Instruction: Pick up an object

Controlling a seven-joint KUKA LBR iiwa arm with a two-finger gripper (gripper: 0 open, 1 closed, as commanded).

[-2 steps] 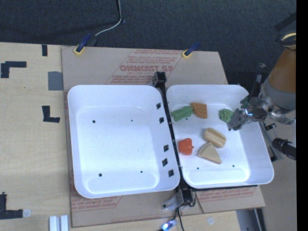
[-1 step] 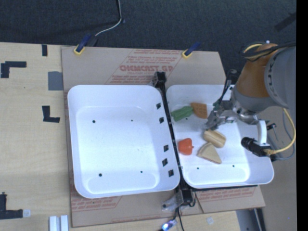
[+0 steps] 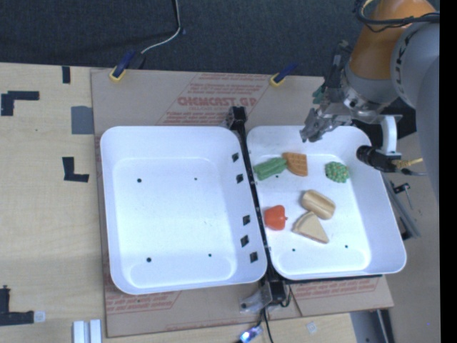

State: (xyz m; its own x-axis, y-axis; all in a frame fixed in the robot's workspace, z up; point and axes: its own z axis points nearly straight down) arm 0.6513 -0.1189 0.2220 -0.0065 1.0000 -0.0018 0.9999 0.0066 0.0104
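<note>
Pale wooden worktop [image 3: 43, 213] under a brown cardboard sheet [image 3: 207, 98], bearing two shallow white bins side by side: left bin [image 3: 121, 263] bare-floored, right bin [image 3: 371, 259] carrying every item. Grey arm with orange band [image 3: 389, 27] reaching in from the right, tool [image 3: 314, 133] hovering above the right bin's far rim, near the top edge and apart from all items below. Cannot tell how wide the tool stands; nothing visible in its grasp.

Task judged as barely begun: no item lifted, all resting on the bin floor; approach, descent, closing and lift yet to come.

Candidates, largest first: tan wedge like a bread slice [image 3: 312, 228], near the front; beige bread roll [image 3: 318, 203] just behind it, touching or nearly so; green pickle-like piece [image 3: 270, 168] close to the divider, its end against an orange-brown wedge [image 3: 295, 163]; red tomato-like piece [image 3: 275, 217] beside the divider; small green broccoli-like lump [image 3: 336, 171] standing alone toward the right. Likeliest targets by nearness: orange-brown wedge or green lump, both close beneath the tool.
</note>
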